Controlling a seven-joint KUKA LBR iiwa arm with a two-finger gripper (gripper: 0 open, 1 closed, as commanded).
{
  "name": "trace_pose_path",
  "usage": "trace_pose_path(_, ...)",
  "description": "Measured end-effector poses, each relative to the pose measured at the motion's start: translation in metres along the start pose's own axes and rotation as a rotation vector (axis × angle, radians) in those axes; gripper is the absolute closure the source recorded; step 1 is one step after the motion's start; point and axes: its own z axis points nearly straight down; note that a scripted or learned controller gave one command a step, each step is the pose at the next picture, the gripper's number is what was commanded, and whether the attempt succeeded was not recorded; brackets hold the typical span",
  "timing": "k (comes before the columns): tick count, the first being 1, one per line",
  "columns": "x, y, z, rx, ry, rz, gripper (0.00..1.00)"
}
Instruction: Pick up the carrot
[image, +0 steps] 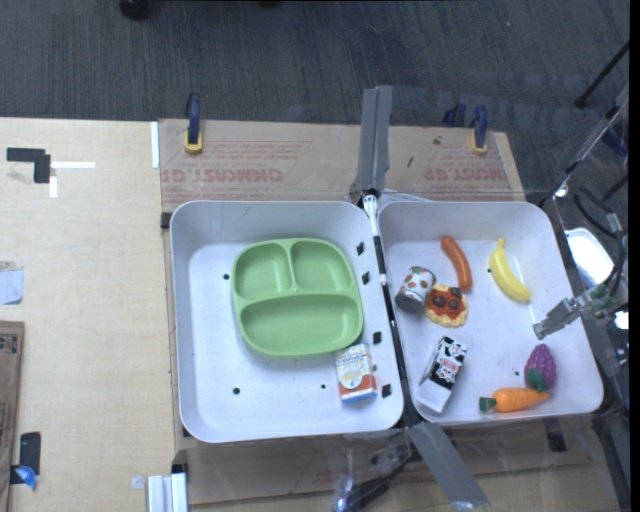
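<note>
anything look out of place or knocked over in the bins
Nothing is spilled or damaged. The one oddity: a small carton lies tipped in the left bin beside the green divided plate, apart from the toy food in the right bin.

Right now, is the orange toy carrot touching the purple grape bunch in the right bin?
Cannot tell. In the camera view the carrot lies just below the purple grape bunch near the right bin's front corner; their edges appear to meet, but no plain contact or gap shows.

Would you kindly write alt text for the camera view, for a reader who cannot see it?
An orange carrot lies near the front of the right bin, beside purple grapes, with the claw at that bin's right edge. The left bin holds a green divided plate.
</note>
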Motion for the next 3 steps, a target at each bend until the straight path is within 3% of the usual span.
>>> trace_pose_path(1,0.0,-0.003,0.004,-0.002,-0.001,0.099,0.0)
trace_pose_path(2,0.067,0.016,0.013,0.001,0.0,0.255,0.0)
trace_pose_path(3,0.124,0.064,0.001,0.0,-0.001,0.284,0.0)
